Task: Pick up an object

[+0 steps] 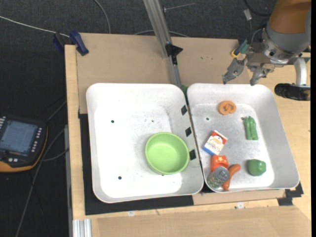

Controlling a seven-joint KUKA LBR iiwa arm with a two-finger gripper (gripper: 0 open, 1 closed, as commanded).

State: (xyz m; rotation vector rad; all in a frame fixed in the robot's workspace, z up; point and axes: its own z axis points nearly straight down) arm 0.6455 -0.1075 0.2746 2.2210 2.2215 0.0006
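My gripper (244, 76) hangs above the far edge of the right bin (281, 127), its two fingers spread open with nothing between them. Below it in that bin lie an orange ring-shaped piece (227, 107), a green pod-like object (250, 128), a small white and blue carton (215, 143), an orange-red block (219, 161), a grey can (218, 176), an orange carrot-like piece (230, 174) and a green pepper (256, 167). A light green bowl (167, 153) sits in the left bin (106, 112) near its right side.
A slanted metal pole (160, 26) rises behind the bins, between them. A hand-held control pendant (19, 142) lies off the bench at the left. A blue clamp (78, 42) sits at the bench's far left corner.
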